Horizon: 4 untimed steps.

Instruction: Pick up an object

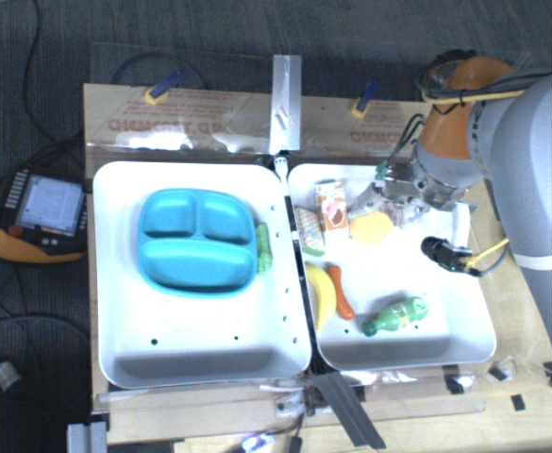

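Table (191,125) of brown board carries everything, with clear film taped along its far edge. Arm (530,168), grey with an orange band, reaches in from the right over the far right corner. Left bin (125,347) and right bin (464,333) sit side by side, their inner rims touching.

Blue plate (200,239), split into three wells, lies in the left bin towards its far half. A pendant (40,210) lies on the floor, left of the table.

Claw (386,199) hangs low over the far part of the right bin, just beside a yellow fruit (370,228). I cannot tell whether it is open or closed.

Also in the right bin, a banana (323,291) lies along the left wall. A green bottle (395,316) lies on its side near the front. A carton (330,204) is at the far left, with a packet (308,225) just beside it. An orange carrot (342,304) touches the banana. A green pod (263,246) lies in the left bin just beside the plate's right edge.
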Motion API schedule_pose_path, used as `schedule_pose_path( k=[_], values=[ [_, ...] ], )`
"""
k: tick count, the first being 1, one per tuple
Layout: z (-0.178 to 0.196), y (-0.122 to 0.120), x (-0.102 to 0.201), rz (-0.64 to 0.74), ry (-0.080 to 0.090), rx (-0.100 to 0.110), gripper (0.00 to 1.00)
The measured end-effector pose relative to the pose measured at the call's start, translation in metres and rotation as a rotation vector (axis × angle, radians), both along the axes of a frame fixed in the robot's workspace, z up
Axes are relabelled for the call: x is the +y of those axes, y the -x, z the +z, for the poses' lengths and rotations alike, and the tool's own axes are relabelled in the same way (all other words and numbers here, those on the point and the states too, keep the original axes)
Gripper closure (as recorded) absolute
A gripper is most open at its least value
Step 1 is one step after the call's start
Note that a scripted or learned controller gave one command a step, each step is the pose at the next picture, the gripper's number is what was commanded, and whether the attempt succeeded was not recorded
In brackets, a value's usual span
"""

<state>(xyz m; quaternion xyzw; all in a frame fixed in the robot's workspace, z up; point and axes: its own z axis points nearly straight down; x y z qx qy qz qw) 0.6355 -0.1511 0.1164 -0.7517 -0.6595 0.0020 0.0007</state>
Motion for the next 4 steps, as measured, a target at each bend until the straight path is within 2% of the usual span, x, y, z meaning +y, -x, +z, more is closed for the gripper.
schedule_pose_path(
  k=[1, 2, 3, 4],
  values=[
    [-0.022, -0.007, 0.000, 0.081, 0.010, -0.013, 0.00],
    [-0.009, -0.010, 0.000, 0.084, 0.014, -0.023, 1.00],
    [-0.009, -0.010, 0.000, 0.085, 0.014, -0.022, 0.00],
    [0.008, 0.059, 0.009, -0.072, -0.004, 0.000, 0.00]
  ],
)
